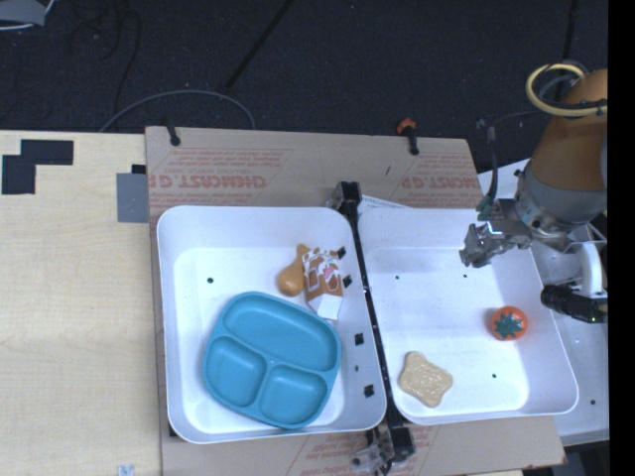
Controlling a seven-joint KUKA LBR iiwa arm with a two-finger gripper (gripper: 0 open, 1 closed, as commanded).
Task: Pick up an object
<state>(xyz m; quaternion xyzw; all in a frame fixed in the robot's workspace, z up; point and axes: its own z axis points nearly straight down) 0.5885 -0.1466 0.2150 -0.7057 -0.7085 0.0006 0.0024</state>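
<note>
End effector point(476, 247) hovering over right bin point(556, 405), far-right corner area. Honestly can't tell grip state, nothing visibly held. Orange ball point(507, 322) near right wall, closest pick. I'd center above it, drop straight, avoid wall.

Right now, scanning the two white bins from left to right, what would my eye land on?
Blue divided plate → orange and brown toy cluster → tan toast-shaped piece → gripper → small red-orange toy.

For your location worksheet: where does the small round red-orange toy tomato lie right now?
The small round red-orange toy tomato lies in the right white bin, near its right wall, up and right of the flat tan toast slice.
</note>
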